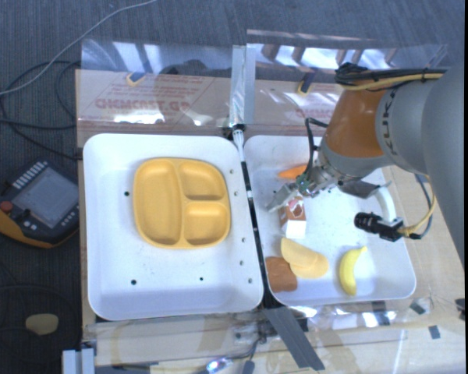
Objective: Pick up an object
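My gripper reaches down into the right bin near its left wall, just above a small brown and white carton. An orange carrot-like piece pokes out behind the gripper at the bin's back left. A pale yellow wedge and a brown rounded piece lie at the bin's front left. A yellow banana rests at the front middle. Whether the fingers grip anything is hidden by the wrist.
The left bin holds a yellow divided plate. A black cylindrical part with a cable hangs off the arm over the right bin. A teach pendant lies on the floor at left.
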Tool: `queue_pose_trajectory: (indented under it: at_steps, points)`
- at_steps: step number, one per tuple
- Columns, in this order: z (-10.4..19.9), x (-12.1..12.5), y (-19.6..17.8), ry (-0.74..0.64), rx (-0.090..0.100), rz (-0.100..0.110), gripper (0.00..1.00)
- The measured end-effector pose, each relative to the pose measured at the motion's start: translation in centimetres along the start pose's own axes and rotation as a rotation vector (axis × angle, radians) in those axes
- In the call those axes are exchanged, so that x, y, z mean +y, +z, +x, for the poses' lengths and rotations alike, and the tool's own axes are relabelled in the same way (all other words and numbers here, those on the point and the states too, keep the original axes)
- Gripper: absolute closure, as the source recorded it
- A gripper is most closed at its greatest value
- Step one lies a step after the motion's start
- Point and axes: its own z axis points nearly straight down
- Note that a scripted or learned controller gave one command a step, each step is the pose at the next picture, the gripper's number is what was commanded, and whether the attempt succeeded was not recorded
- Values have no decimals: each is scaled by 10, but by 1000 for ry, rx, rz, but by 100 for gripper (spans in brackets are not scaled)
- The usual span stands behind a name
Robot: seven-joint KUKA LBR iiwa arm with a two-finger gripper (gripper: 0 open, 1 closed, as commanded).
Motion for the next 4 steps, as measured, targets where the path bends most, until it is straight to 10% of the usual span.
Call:
queue_pose_trajectory:
  at_steps: [1, 2, 3, 4]
  points:
    - [-53, 10, 2, -20, 9, 13, 0]
    - [-33, 9, -15, 257, 0, 1, 0]
    - [-11, -9, -82, 53, -2, 1, 0]
    - [-34, -55, -32, 166, -5, -10, 0]
